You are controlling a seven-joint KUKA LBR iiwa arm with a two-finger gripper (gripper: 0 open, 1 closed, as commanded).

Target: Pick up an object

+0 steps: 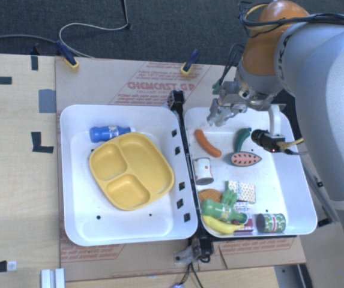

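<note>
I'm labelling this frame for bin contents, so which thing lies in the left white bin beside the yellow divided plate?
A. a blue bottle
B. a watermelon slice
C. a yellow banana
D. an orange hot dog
A: the blue plastic bottle lies on its side in the left white bin, at the far edge of the yellow divided plate; the other three lie in the right white bin.

Dark grey carpet floor (pixel 159 11) runs across the top, a thin cable (pixel 93 26) looping over it. Below, the light wooden worktop (pixel 15 179) carries black tape marks (pixel 39 143) on its left part. A brown cardboard sheet (pixel 141 86) with red printed lettering lies flat over the worktop, pinned at its far edge by two blue-and-yellow clamps (pixel 68 57). Even, soft light, no hard shadows.
</note>
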